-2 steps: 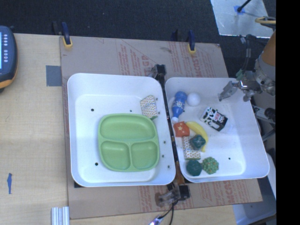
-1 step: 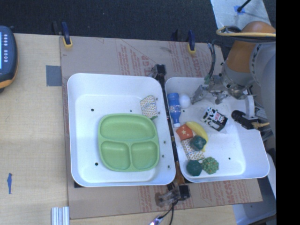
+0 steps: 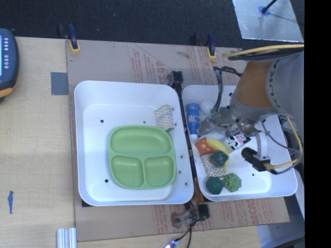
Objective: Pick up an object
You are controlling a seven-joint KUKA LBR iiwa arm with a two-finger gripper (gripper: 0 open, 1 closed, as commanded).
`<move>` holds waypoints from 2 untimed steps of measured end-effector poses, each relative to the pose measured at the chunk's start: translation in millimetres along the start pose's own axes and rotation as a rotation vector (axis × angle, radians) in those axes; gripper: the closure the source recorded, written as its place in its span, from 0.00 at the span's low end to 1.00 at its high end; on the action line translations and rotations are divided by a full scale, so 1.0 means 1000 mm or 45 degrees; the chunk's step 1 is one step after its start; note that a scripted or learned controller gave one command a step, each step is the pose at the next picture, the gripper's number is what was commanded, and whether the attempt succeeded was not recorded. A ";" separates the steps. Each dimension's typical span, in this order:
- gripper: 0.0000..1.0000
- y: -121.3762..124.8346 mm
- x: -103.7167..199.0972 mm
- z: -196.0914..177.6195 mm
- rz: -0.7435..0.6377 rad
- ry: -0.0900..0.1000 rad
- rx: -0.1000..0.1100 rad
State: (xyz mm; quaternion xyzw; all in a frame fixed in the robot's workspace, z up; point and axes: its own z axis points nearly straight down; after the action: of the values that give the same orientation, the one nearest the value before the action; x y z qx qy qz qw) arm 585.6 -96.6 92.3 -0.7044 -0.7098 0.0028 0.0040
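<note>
Now my arm [image 3: 269, 89] hangs over the right bin [image 3: 279, 187], the left bin [image 3: 90, 154] holding a green tray [image 3: 140, 156].
My gripper [image 3: 214, 119] sits low by the blue bottle [image 3: 193, 118]; its opening I cannot tell. Nearest pick, I judge, is the banana [image 3: 218, 146], just below-right of it, long axis slanting down-right, beside the orange piece [image 3: 203, 146].

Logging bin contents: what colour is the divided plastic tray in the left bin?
Light green; the divided plastic tray shows plainly in the camera view, lying flat in the left white bin.

A wooden bench [image 3: 36, 154] bears cardboard [image 3: 129, 61] under two white bins [image 3: 85, 138].
</note>
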 end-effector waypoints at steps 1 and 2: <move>0.00 -0.051 -0.080 0.001 0.006 0.000 -0.007; 0.00 0.004 -0.029 -0.120 -0.003 -0.004 -0.025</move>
State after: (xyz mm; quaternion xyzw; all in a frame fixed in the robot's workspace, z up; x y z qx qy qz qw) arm 591.4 -126.2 212.5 -0.7035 -0.7107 -0.0032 -0.0041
